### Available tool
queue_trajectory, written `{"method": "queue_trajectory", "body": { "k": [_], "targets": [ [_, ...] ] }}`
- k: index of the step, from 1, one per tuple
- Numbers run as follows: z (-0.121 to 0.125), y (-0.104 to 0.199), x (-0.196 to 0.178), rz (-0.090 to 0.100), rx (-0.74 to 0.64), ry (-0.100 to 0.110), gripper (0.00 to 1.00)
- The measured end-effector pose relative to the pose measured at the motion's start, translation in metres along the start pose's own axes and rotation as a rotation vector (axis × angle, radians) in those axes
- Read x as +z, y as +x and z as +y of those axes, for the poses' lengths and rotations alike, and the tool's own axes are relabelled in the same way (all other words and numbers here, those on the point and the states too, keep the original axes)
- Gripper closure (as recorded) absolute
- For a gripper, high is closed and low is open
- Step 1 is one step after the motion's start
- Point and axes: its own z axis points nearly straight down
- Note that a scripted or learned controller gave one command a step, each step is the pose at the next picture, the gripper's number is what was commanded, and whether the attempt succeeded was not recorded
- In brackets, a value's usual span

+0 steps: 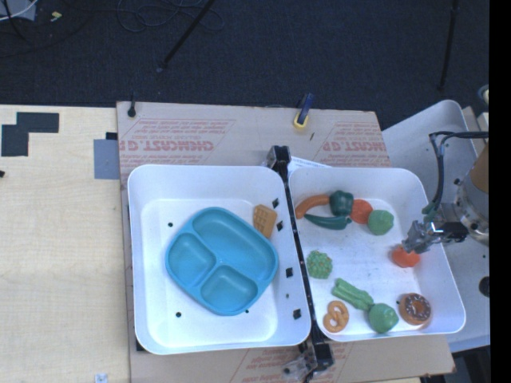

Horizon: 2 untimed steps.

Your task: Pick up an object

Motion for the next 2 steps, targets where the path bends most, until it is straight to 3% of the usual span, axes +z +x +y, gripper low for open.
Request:
{"method": "queue_trajectory", "body": {
  "k": [2],
  "targets": [
    [0.050, 0.090, -0.010, 0.000, -0.004, 0.000, 1.00]
  ]
}}
